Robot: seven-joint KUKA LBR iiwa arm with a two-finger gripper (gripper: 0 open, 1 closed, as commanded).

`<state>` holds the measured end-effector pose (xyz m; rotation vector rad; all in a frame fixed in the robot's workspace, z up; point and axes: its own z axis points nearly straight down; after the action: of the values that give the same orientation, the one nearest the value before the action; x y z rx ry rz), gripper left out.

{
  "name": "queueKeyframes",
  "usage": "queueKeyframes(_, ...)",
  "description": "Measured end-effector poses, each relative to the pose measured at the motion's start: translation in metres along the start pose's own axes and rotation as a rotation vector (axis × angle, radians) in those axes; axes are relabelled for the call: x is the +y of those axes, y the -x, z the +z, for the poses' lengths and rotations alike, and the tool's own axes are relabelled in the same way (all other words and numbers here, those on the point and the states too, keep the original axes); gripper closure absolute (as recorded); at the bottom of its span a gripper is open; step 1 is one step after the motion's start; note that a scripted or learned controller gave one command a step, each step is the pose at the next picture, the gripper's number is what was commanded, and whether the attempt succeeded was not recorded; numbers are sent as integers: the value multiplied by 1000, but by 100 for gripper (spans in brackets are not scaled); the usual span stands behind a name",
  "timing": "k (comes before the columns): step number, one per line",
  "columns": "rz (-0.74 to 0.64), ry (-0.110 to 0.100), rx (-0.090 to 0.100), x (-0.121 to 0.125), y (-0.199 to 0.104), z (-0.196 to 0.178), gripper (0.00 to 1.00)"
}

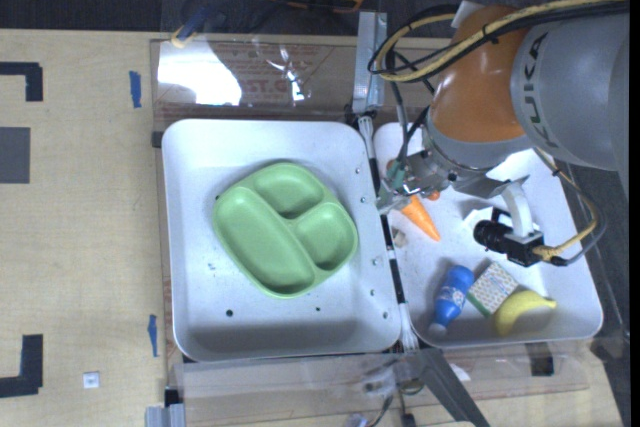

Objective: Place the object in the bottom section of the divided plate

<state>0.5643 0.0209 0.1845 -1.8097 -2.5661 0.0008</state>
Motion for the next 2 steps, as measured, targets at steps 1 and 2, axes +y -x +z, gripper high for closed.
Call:
queueKeyframes(1,-157,5,-3,40,-36,-3,100)
queueKeyframes(2,173,4,-3,67,24,-23,100)
